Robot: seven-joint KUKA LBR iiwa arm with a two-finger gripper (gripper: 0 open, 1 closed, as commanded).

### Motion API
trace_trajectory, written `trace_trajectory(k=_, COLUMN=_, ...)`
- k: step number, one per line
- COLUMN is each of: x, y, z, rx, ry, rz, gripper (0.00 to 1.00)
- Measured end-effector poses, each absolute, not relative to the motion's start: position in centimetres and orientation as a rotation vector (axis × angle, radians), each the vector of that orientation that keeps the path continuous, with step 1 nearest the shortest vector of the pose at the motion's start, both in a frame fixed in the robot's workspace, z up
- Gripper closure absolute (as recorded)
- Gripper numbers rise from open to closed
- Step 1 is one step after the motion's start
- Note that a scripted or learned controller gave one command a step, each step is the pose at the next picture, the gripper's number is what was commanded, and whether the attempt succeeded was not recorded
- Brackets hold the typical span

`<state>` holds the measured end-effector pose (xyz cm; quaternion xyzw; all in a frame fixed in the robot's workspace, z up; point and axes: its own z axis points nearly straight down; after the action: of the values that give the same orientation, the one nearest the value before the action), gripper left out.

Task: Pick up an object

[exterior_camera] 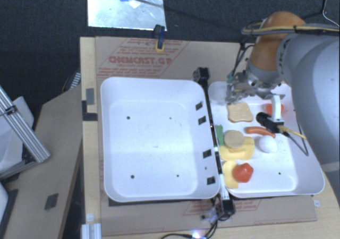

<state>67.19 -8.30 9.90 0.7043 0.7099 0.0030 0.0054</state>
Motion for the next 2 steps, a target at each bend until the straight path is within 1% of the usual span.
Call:
trace_trajectory(k=1, x=67.0, y=-8.4, z=8.7, rx=2.211, ry=2.223, rz=0.006, gripper=1.00)
trace_trajectory(k=2, x=67.0, y=-7.6, z=31.4, rx=2.206, ry=2.220, rz=0.014, gripper=1.00)
